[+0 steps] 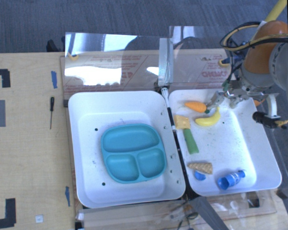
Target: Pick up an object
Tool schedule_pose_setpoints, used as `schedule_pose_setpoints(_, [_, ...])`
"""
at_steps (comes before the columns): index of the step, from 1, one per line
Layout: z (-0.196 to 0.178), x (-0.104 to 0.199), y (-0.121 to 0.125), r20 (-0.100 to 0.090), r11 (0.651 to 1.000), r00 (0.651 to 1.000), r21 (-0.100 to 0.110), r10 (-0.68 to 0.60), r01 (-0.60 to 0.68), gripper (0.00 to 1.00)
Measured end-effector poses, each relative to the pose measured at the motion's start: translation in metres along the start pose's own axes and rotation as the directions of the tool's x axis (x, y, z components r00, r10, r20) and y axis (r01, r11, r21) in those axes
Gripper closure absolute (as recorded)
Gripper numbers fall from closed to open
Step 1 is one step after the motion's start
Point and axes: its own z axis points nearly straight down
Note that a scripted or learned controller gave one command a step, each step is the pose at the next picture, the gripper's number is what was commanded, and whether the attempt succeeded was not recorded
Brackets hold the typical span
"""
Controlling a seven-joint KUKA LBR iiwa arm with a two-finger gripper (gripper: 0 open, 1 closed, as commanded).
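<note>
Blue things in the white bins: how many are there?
3: a divided tray in the left bin, a bottle and a small blue piece near the right bin's front edge. Nothing looks hidden.

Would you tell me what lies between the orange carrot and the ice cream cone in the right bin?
In the camera view, a yellow block and a green stick lie between the carrot and the cone.

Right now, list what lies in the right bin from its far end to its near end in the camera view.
Orange toy carrot → yellow toy banana → green stick-shaped block → tan ice-cream cone toy → blue plastic bottle.
</note>
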Motion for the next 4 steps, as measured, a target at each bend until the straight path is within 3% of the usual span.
schedule_pose_setpoints(1, [0.011, -0.008, -0.019, 0.004, 0.998, 0.998, 0.012, -0.064, 0.064, 0.00])
schedule_pose_setpoints(2, [0.012, -0.003, -0.013, 0.005, 0.997, 0.998, 0.012, -0.070, 0.070, 0.00])
schedule_pose_setpoints(3, [0.013, 0.005, -0.013, 0.008, 0.995, 0.995, 0.026, 0.095, -0.095, 0.00])
schedule_pose_setpoints(4, [0.012, -0.005, -0.051, 0.002, 0.988, 0.988, 0.015, -0.154, 0.154, 0.00])
